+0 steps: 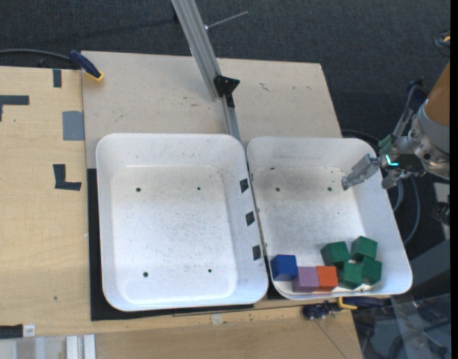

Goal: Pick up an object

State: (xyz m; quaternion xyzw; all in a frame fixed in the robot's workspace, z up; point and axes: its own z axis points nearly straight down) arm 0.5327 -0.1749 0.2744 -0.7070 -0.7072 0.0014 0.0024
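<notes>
The gripper point(361, 172) hangs over the right bin point(304, 200), nothing visible between its fingers; whether they are parted I cannot tell. Well below them, in that bin's near corner, cluster a blue block point(284, 266), purple block point(308, 277), orange block point(327, 277) and green blocks point(352, 260). The left bin point(169, 219) sits alongside.
</notes>
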